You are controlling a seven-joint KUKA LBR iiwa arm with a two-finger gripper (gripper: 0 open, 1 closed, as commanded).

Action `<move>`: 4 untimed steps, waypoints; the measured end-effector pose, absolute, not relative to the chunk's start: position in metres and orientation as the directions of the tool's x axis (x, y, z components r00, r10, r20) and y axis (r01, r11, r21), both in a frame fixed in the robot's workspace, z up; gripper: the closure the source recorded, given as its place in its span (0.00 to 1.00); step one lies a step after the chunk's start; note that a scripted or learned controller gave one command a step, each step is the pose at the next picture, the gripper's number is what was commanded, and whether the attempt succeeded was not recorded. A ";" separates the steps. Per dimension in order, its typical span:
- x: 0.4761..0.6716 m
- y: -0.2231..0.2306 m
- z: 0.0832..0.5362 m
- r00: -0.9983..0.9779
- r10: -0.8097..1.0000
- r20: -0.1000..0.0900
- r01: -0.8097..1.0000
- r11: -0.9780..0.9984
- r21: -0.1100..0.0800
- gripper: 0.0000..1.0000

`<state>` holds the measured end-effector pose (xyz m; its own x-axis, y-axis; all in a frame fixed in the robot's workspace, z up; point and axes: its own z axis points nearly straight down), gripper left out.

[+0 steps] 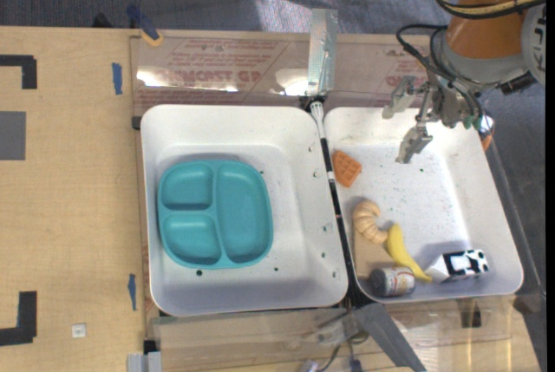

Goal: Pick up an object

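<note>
Nearest the camera in the right bin (pixel 499 188), a can (pixel 392 281), a banana (pixel 402 250) and a black-and-white toy (pixel 465 263) lay crowded along the front wall, a croissant (pixel 369 220) touching the banana. Farther back sat an orange waffle (pixel 347 168), alone. The left bin (pixel 295 188) held a teal tray (pixel 215 212). The gripper (pixel 414 140) hung over the right bin's far end, apparently holding nothing; its spread could not be told. Risk: a descent into the cluster could nudge neighbours and slip.

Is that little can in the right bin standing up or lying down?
Lying down. The can rests on its side at the bin's front edge, its round end facing left, beside the banana.
</note>
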<state>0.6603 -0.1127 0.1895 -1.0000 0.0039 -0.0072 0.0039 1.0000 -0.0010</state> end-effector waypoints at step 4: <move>0.623 0.043 0.202 -0.876 0.482 -0.002 0.482 0.876 0.004 1.00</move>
